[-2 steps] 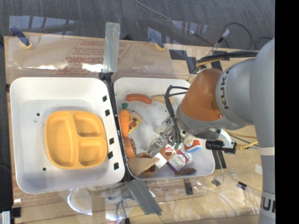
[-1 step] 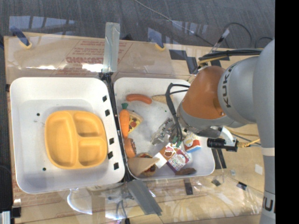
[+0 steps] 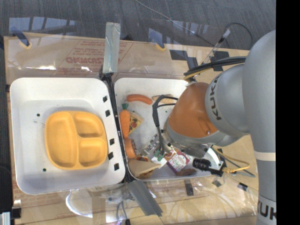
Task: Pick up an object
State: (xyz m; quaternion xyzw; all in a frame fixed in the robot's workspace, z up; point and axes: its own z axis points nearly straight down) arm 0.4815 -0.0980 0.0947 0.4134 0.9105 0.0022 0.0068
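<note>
The right bin (image 3: 140,86) holds several toy foods: a sausage (image 3: 139,98) at the back, a carrot (image 3: 124,123) along the left wall, a pizza slice (image 3: 135,121) beside it, and an orange piece (image 3: 130,149) lower down. A tan slice (image 3: 140,168) lies at the front. A red-and-white packet (image 3: 177,161) lies near the front right. My gripper (image 3: 157,149) is down inside this bin, just left of the packet, under the orange wrist band (image 3: 190,114). The wrist hides much of the bin's right half.
The left bin (image 3: 28,90) holds a yellow divided plate (image 3: 75,138). Black clips line the wall between the bins. Cables (image 3: 211,62) run behind the arm at the back right. The arm's grey body (image 3: 253,93) covers the right side.
</note>
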